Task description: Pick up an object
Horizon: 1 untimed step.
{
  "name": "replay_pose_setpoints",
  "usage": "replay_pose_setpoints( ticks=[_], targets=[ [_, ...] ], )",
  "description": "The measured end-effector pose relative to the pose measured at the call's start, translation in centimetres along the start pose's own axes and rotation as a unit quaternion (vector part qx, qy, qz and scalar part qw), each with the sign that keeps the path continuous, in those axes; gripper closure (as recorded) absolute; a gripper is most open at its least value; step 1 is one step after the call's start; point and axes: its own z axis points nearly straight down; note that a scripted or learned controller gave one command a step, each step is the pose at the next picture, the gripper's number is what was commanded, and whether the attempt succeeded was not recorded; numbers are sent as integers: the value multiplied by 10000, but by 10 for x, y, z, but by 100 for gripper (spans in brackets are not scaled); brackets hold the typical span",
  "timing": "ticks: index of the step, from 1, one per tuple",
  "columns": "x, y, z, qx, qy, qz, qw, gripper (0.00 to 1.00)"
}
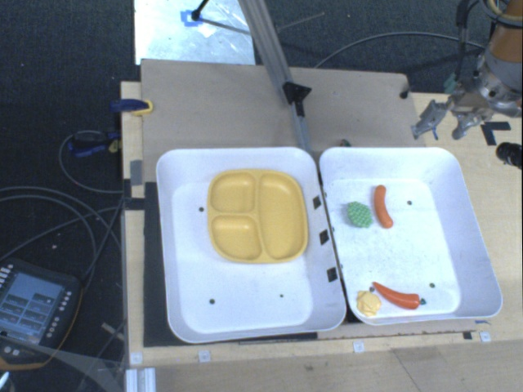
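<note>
Objects for picking lie in the right bin (470, 219), and the nearest sit hard against its near rim: a small yellow piece (368, 303) in the near-left corner, with a long orange-red sausage (397, 296) touching it and running along the rim toward the right. Little room is left between these two and the bin wall on the near side; the floor beyond them is bare white up to the middle of the bin.

Further in, a green knobbly item (358, 214) lies just beside a second, shorter orange sausage (382, 206), which stands roughly lengthwise, near to far. The two are close but apart, and both have open floor to their right and toward the far rim.

Across the shared inner edges, the left bin (176, 243) carries a yellow divided tray (257, 216) with three compartments, set toward its far half; the near half of that bin is bare.

Beyond the bins the brown worktop (212, 104) stretches open, crossed by a slanted grey pole (270, 39) with a black clamp.

At the far right, the hand (445, 124) hangs above the worktop just outside the far-right corner of the right bin, well apart from every object. Its two fingers are spread with a clear gap between them, and nothing is between them.
</note>
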Motion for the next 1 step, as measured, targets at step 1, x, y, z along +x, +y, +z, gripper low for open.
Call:
replay_pose_setpoints(
  ticks=[1],
  targets=[
    [0,0,0,2,-4,-4,10000,0]
  ],
)
